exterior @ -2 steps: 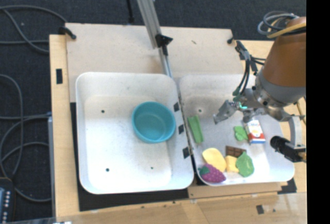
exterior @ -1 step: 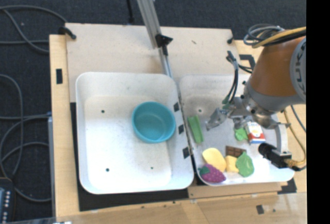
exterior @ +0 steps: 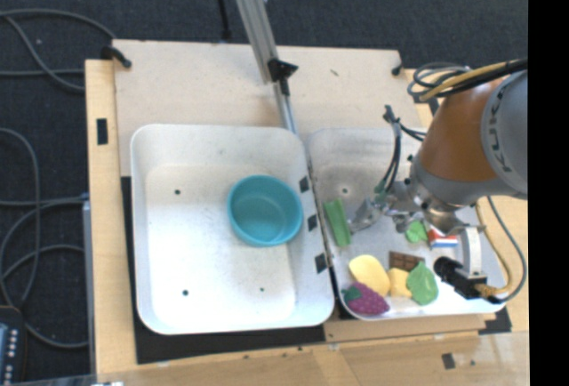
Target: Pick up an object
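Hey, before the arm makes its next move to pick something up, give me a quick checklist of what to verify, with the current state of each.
1. Pickable things within reach: ok. The right white bin holds a long green stick-shaped piece, a yellow lump, a purple bunch of toy grapes and a light green toy.
2. Gripper over the right bin: ok, it sits beside the green stick.
3. Finger state: cannot tell.
4. Something already held: cannot tell.
5. Crowding: not ok. The yellow lump, grapes and green toy lie packed together in the near corner.
6. Round teal bowl out of the way: ok, alone in the left white bin.
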Robot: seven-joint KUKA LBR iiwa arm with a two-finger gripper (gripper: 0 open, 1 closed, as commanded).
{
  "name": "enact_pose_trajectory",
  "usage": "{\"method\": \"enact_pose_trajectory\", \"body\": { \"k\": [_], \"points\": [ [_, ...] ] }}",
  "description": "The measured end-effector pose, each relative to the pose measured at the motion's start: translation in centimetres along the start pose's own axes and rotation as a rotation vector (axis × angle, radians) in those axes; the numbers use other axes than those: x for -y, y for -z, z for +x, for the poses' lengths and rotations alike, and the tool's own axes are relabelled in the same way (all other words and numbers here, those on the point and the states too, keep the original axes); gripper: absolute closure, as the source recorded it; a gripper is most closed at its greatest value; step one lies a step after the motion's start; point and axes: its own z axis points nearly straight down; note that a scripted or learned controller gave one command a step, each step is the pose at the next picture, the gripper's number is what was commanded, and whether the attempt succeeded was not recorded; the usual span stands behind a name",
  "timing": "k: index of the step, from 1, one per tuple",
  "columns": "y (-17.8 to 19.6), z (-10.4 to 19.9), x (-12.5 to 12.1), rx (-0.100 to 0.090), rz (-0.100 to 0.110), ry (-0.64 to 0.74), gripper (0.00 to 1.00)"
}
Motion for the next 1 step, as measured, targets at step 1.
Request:
{"method": "enact_pose_trajectory", "body": {
  "k": [1],
  "points": [
    [-5.28,-0.15,0.08,-0.001,0.000,0.000,0.00]
  ]
}}
